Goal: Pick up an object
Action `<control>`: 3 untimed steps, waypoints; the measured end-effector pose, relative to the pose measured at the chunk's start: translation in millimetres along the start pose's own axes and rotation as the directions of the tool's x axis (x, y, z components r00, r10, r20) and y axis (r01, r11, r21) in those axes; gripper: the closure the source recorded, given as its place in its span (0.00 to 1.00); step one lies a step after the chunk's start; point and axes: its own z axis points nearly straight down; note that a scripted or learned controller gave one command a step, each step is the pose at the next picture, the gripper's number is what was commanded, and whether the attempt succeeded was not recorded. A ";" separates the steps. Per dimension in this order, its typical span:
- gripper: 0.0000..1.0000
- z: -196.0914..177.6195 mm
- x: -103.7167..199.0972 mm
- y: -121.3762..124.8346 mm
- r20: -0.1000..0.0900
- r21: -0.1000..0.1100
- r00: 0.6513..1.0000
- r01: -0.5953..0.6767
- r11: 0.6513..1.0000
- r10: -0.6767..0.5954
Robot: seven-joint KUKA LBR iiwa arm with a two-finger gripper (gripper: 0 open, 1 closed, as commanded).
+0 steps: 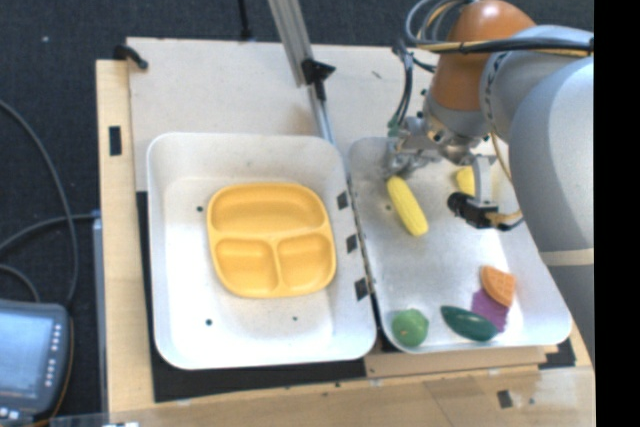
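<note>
Metal fingers of the gripper [408,158] hang low over the far end of the right bin [440,260], just above the upper tip of the yellow corn cob [407,205]; whether they are spread or closed we cannot tell, and we see nothing held between them; we judge the step in hand to be the approach, with the lift not yet made. The next move, as we read it, calls for a short drop onto the cob, whose rounded, tapering body lies aslant and may roll from a pinch set off its middle; its surface looks smooth and plasticky. Beyond it, near the arm, sits a small yellow piece [465,180], partly hidden; along the near edge of the same bin lie a round green object [409,325], a dark green elongated one [468,322], a purple piece [489,306] and an orange wedge [498,284], the last three crowded together. The left bin [180,315] holds a yellow divided plate [270,238], glossy, with three shallow compartments; both bins are matte white with rounded corners.
</note>
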 end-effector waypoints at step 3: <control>1.00 -134.0 -1.2 3.9 -0.003 0.000 1.000 0.004 1.000 -0.004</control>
